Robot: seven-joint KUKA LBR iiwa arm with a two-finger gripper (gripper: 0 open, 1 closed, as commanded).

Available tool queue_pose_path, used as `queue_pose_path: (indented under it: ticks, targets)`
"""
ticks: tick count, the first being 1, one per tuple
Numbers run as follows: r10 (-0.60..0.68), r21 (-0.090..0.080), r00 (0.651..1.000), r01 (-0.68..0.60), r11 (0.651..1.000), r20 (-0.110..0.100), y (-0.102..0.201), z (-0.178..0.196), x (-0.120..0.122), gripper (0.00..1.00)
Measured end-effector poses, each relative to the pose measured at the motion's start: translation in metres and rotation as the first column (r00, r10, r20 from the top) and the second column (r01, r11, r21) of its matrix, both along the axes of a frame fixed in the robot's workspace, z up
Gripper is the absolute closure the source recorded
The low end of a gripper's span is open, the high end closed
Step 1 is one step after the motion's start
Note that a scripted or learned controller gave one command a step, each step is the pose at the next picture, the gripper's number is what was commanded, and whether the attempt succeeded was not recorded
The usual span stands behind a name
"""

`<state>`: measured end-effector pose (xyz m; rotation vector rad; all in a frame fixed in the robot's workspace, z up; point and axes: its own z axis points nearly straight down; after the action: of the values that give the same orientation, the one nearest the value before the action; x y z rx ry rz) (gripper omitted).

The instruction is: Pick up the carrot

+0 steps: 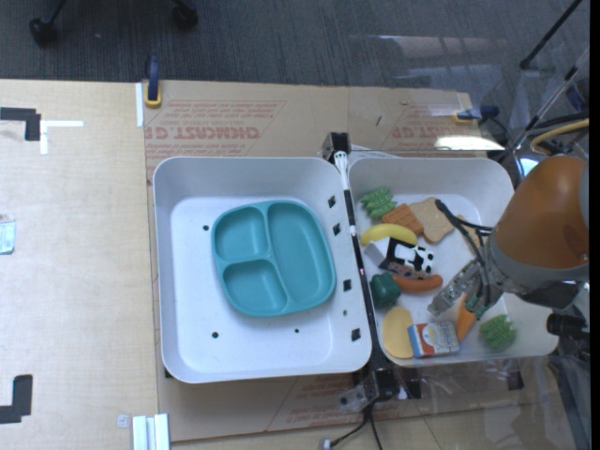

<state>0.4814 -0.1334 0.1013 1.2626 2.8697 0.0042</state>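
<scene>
Pincer: metallic, low in the right bin; whether its fingers are parted or closed cannot be told, as they blur against the clutter.
Carrot: small orange tapered piece, smooth, just below the pincer tip and apparently touching it; whether it sits between the fingers cannot be told.
Arm: rounded orange band above a grey wrist, entering from the right and covering the bin's right side.
Broccoli: knobbly green lump, just right of the carrot, near the bin's lower right corner.
Carton: small printed box, red and blue on white, left of the carrot.
Yellow disc: flat, smooth oval, touching the carton's left side.
Sausage: glossy orange-red cylinder, left of the pincer.
Pepper: dark green, rounded, near the divider.
Banana: curved yellow, upper middle of the bin.
Bread: tan, flat slice, above the pincer.
Right bin: shallow white plastic, rounded corners.
Left bin: same form, holds a teal plate with three compartments, matte.
Bench: pale wood grain with cardboard under the bins.
</scene>
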Motion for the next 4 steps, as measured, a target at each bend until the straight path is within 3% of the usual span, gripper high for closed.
queue_pose_path:
  ticks: [1, 2, 3, 4]
  targets:
    - [0.037, -0.002, 0.999, -0.037, 0.999, -0.004, 0.05, 0.091, 0.072, 1.0]
    - [-0.14, -0.002, 0.99, 0.14, 0.99, -0.003, 0.113, 0.089, 0.141, 1.0]
    - [-0.139, -0.003, 0.99, 0.139, 0.99, -0.004, 0.112, 0.089, 0.141, 0.0]
    - [-0.022, -0.002, 1.0, 0.022, 1.0, -0.006, 0.043, 0.09, 0.0, 0.0]
